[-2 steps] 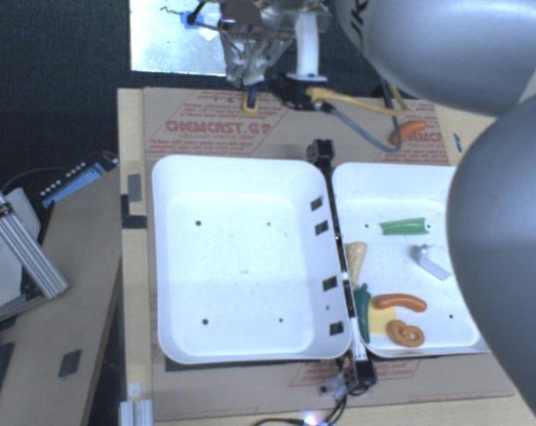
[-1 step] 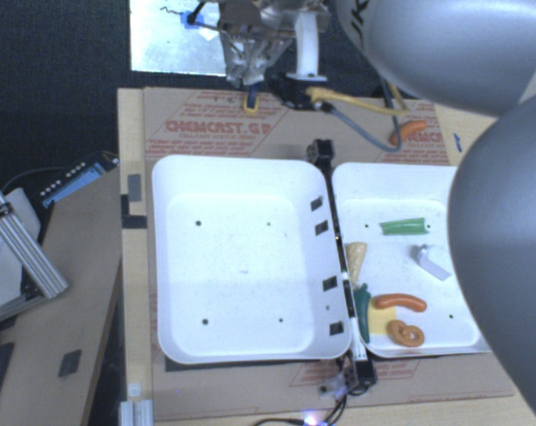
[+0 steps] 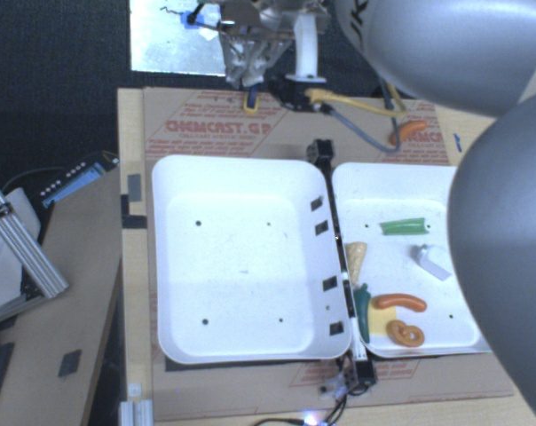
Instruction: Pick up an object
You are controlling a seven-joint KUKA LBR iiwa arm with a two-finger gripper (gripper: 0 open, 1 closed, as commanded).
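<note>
Hanging above the tabletop's far edge, beyond both bins, the gripper [image 3: 248, 71] points its fingers [image 3: 242, 65] downward, close together, with nothing visible between them; how far apart they stand cannot be told. The left bin [image 3: 175, 238] sits beside the right bin [image 3: 374, 204], which carries the objects. A green stick [image 3: 403, 227] lies near the right bin's far side, long axis running left to right. A cream cone [image 3: 356, 257] rests by the bin's left wall, tip pointing toward the near edge, just above a dark green piece [image 3: 363, 309] standing lengthwise along that wall. An orange sausage [image 3: 399, 303] lies left to right near the near edge, with a brown pretzel [image 3: 405, 333] just beside it. A grey block [image 3: 430, 263] lies tilted mid-bin.
</note>
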